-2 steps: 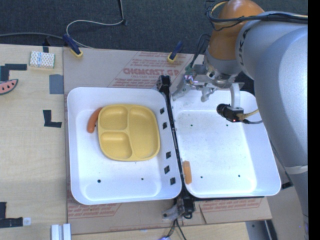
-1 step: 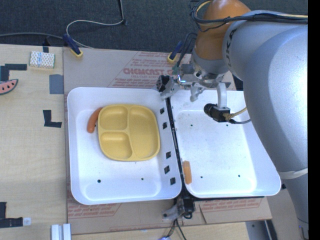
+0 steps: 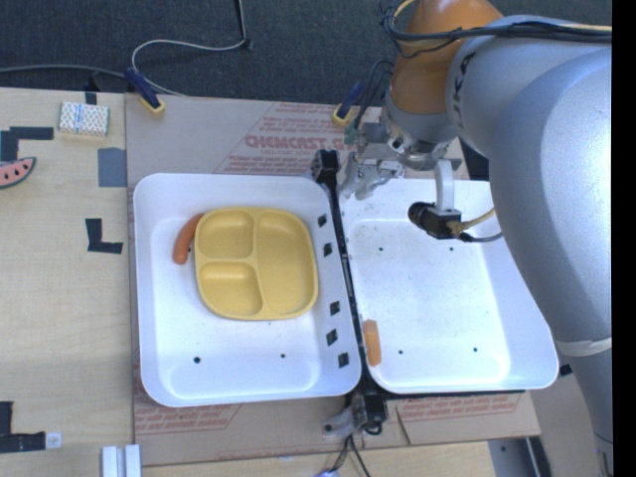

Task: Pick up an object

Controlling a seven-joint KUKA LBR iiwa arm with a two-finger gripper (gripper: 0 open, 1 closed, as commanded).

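Note:
A yellow divided plate (image 3: pixel 256 263) lies flat in the left bin (image 3: pixel 159 366). An orange sausage-shaped piece (image 3: pixel 183 240) rests against the plate's left rim. A second small orange piece (image 3: pixel 372 341) lies in the right bin (image 3: pixel 497 366), close to its left wall near the front. My gripper (image 3: pixel 364 178) hangs over the far left corner of the right bin, just beside the divider between the bins. It is well apart from both orange pieces and from the plate. I see nothing in it.
The arm's grey body (image 3: pixel 556 167) covers the right bin's right side. A black part (image 3: pixel 434 219) juts from the wrist over the bin. Beyond the bins lie a blue-yellow clip (image 3: pixel 144 89), cables and a speckled block (image 3: pixel 84 119). A watermelon-slice toy (image 3: pixel 15 172) sits far left.

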